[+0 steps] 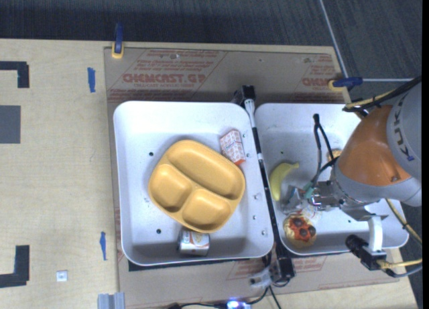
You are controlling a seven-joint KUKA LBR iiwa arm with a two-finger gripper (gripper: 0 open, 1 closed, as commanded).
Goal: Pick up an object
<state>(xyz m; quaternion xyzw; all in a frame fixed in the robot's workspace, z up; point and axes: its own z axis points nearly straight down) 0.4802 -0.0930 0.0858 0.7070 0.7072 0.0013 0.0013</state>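
Observation:
In the right bin (295, 123), a yellow banana (280, 176) lies against the left wall. A round red and yellow ball-like object (300, 229) rests near the front left corner. My gripper (299, 197) is low in this bin, between the banana and the round object, just right of the banana's lower end. The grey arm with its orange band (373, 153) reaches in from the right and hides the middle of the bin floor. In the left bin, a yellow divided plate (195, 183) lies in the middle.
The left bin (134, 167) also holds a small red and white packet (232, 145) at the plate's upper right and a flattened can-like item (194, 240) at its front edge. A black cable (320, 141) loops over the right bin. The divider (261, 167) runs between the bins.

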